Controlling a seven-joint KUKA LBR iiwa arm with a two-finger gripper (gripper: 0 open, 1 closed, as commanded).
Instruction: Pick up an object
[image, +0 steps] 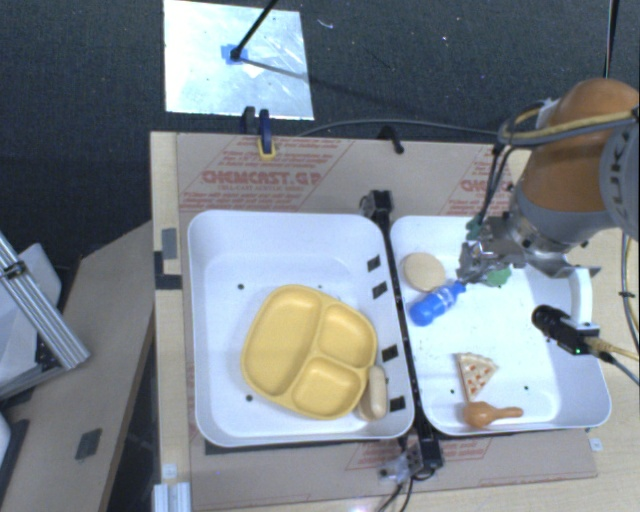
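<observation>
Hand (484, 265) over right bin (560, 400), fingers' state we cannot tell; blue bottle (434, 303) lies just below-left of it, long axis slanting up toward hand, apparently touching. We judge it the nearest pick

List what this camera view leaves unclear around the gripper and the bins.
- Gripper: too small and cluttered to tell its state, or whether it touches the blue bottle below it.
- Arm: cut off by the right edge.
- Pale oval piece beside the yellow tray: too small to identify.
- Bin divider: the black clips hide where the bin rims meet.
</observation>
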